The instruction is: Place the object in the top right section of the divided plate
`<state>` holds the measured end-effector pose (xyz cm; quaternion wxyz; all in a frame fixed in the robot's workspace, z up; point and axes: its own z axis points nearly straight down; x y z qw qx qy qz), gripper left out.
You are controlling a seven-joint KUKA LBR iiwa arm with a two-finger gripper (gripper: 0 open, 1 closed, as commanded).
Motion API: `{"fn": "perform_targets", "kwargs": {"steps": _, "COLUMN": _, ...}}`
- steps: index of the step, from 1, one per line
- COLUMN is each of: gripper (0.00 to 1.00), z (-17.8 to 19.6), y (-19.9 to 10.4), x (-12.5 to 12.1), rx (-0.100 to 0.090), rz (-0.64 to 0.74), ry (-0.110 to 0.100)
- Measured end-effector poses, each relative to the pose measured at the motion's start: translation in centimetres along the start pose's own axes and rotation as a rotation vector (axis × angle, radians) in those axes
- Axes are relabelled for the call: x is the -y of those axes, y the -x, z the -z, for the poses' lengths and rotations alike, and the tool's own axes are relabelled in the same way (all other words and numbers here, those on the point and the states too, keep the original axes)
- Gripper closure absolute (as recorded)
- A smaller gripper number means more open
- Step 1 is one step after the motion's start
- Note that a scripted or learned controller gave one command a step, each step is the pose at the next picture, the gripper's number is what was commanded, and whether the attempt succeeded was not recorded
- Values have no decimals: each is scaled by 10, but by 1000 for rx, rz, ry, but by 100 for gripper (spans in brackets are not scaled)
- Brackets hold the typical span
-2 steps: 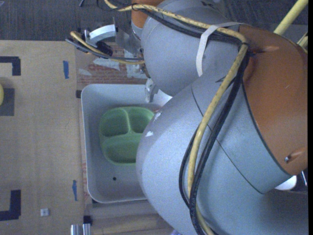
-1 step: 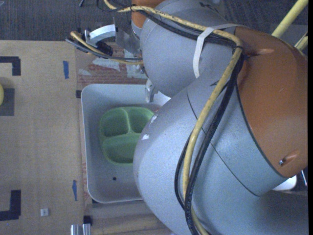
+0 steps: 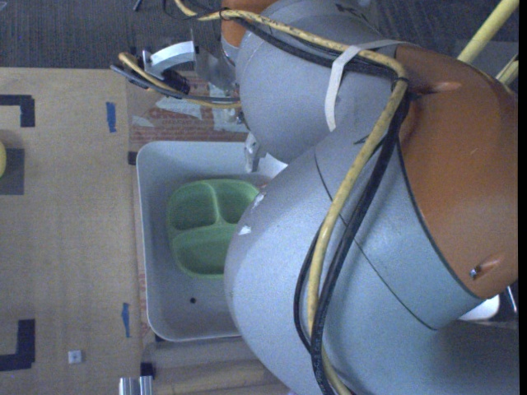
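Risk: bulky grey arm [image 3: 362,220] hangs low over shallow white bin [image 3: 156,237], covers most of it; careless descent could knock pale green plastic divided plate [image 3: 206,225], shift its sections. Claw state: cannot tell, hidden behind arm. Object to place: cannot tell where. Plate lies flat in bin, partly under arm.

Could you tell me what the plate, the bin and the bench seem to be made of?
Plate: likely green plastic, matte, with moulded dividers. Bin: probably white plastic, smooth with a soft sheen and rounded corners. Bench: looks like light wood or plywood, matte, with faint grain.
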<state>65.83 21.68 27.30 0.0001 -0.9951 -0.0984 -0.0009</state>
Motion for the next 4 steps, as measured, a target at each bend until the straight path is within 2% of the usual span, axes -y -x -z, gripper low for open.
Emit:
{"fn": "perform_targets", "kwargs": {"steps": 3, "gripper": 0, "z": 0, "y": 0, "x": 0, "rx": 0, "rz": 0, "ry": 0}}
{"fn": "perform_targets", "kwargs": {"steps": 4, "gripper": 0, "z": -137, "y": 27, "x": 13, "rx": 6, "rz": 124, "ry": -2}}
